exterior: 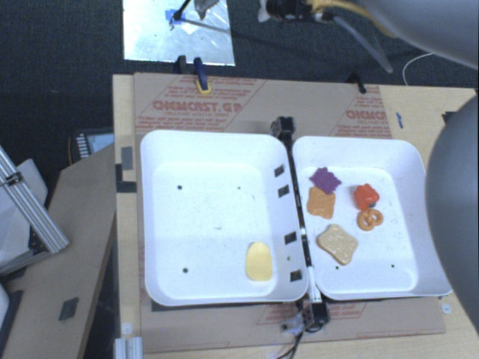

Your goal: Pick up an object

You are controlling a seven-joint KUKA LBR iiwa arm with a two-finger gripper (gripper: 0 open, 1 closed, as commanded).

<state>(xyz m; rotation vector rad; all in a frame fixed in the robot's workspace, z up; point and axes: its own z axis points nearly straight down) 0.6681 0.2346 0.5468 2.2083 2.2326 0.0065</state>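
White plastic is what the picking must be done from: two shallow bins are counted, the left bin [161, 200] and the right bin [404, 275], side by side on the counter [247, 99]. One pale yellow piece [259, 261] is seen alone near the left bin's lower right corner. Five items are counted in the right bin: one purple piece [325, 179] touching one orange-tan slab [321, 203], one red-orange toy [366, 197], one small pretzel [370, 219] just below it, one toast slice [337, 244]. The grey arm [453, 223] is seen at the right edge. Of the hand nothing can be told. Trouble is likely to be caused by crowding: two neighbours could be nudged, or a flat slice skidded over.
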